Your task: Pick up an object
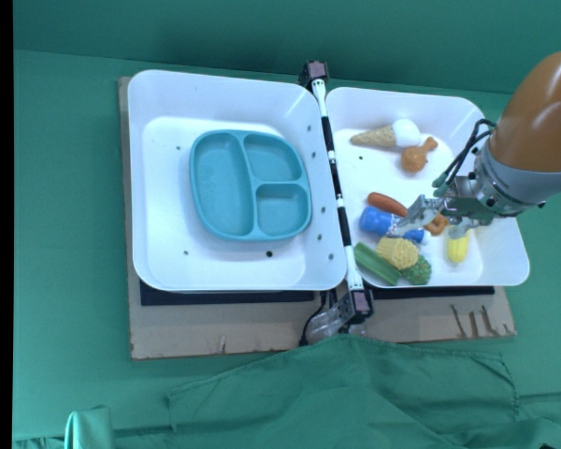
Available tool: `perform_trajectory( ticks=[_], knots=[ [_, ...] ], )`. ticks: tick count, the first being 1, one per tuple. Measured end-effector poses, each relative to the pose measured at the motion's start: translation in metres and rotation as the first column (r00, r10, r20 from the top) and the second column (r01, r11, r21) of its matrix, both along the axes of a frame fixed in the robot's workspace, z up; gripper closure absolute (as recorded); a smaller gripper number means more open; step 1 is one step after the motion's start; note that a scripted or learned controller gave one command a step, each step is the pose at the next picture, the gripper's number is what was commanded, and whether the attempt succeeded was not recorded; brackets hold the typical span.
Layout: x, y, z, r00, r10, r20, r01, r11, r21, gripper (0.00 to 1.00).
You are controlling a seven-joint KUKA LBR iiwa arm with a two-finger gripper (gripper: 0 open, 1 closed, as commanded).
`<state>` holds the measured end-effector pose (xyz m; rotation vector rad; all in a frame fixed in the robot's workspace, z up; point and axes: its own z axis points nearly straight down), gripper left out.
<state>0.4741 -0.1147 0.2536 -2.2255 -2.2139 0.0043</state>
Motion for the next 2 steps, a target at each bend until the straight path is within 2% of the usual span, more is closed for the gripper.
perform_trajectory(
  ticks=[1, 2],
  knots=[
    [0.0031, 0.0032, -0.0609, 1.000, 0.000, -0.001, 0.000, 1.000, 0.001, 0.00],
    [0.0057, 0.0017, -0.0699, 1.000, 0.001, 0.012, -0.001, 1.000, 0.000, 0.00]
  ],
)
